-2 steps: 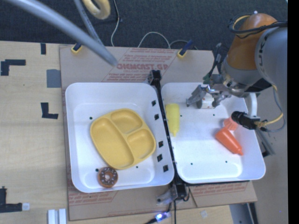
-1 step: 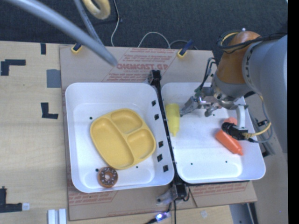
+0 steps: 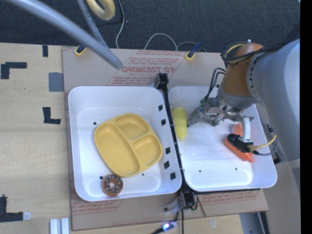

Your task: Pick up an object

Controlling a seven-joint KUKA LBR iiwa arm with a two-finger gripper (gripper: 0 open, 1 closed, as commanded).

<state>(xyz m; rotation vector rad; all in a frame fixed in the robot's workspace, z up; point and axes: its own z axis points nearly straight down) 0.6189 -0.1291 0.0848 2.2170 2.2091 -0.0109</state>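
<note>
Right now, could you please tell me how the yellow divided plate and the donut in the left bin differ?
The yellow divided plate is far larger than the donut. The plate is plain yellow with three compartments, while the donut is a brown ring with speckles and a hole in the middle. The plate lies across the middle of the left bin; the donut sits near its front edge, just below the plate's lower corner. Both lie flat in the same bin.

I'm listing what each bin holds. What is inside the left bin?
The left bin holds a yellow divided plate and, near its front edge, a chocolate doughnut lying beside the plate. Whatever might lie under the plate is covered.
</note>
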